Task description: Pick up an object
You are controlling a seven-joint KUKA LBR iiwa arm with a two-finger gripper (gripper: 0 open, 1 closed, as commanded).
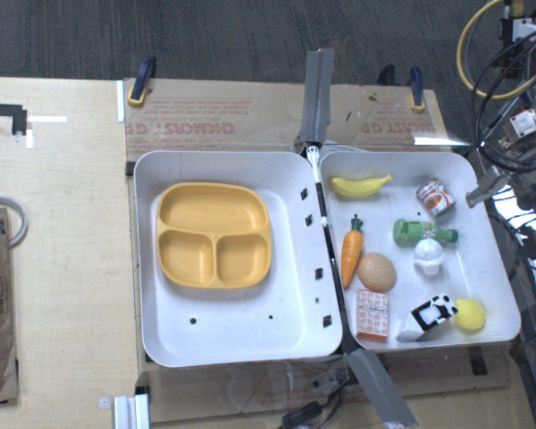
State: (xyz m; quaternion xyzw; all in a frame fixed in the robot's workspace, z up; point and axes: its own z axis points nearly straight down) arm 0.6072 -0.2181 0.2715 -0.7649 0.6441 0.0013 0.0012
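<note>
Two shallow white bins sit side by side on the bench. The left bin (pixel 161 329) carries a yellow divided plate (pixel 213 235) with three compartments, lying toward its upper left. The right bin (pixel 491 248) holds the loose objects: a banana (pixel 361 184) near the top edge, a small can (pixel 435 197) to its right, a green bottle (pixel 422 232) lying on its side below the can, and a clear white item (pixel 428 255) just beneath that. An upright carrot (pixel 352 251) lies by the bin's left wall, with a brown egg-shaped object (pixel 376 272) touching its lower end and a small red-and-white carton (pixel 372 315) below. At the lower right, a black-and-white toy (pixel 433 315) sits just beside a lemon (pixel 469 315). A grey part of the arm (pixel 484 189) juts in at the bin's right rim, level with the can and well apart from the lemon; whether the gripper is spread or closed cannot be told.
</note>
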